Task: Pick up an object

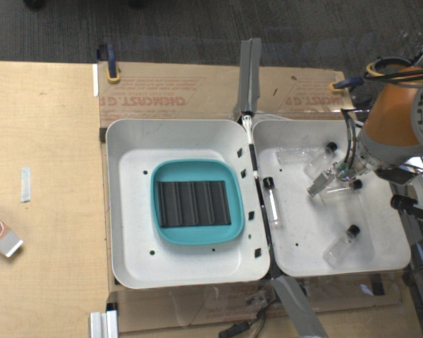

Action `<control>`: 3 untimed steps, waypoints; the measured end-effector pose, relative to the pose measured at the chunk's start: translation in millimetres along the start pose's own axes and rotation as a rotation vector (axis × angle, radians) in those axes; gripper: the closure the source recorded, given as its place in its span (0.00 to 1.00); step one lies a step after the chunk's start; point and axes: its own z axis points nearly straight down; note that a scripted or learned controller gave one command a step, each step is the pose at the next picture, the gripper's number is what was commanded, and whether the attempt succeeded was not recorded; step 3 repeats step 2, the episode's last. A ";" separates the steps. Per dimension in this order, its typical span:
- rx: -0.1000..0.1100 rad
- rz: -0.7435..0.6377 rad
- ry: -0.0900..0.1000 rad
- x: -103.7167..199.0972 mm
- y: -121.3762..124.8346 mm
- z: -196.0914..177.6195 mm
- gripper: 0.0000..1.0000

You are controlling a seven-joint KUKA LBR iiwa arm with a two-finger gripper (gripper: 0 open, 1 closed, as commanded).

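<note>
- Left bin (pixel 127 259): holds teal tray (pixel 196 201) with dark ridged insert, well apart from arm.
- Right bin (pixel 381 259): clear plastic items with black caps, hard to tell apart.
- Gripper (pixel 323 186): low over right bin, near clear pieces; jaw state impossible to tell.
- Risk, judged: slipping off slick transparent plastic, closing on nothing.

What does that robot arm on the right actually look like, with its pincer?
The arm is grey with a rounded orange band above the wrist. Yellow and dark cables loop near its top, and thin wires run down the wrist. Its pincer has slim, pale grey metal fingers.
</note>
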 end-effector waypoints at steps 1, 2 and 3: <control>0.002 -0.017 0.002 28.2 10.1 0.4 0.00; 0.000 -0.017 0.000 -14.0 12.6 0.0 0.00; 0.000 -0.017 0.000 -14.0 12.6 0.0 0.00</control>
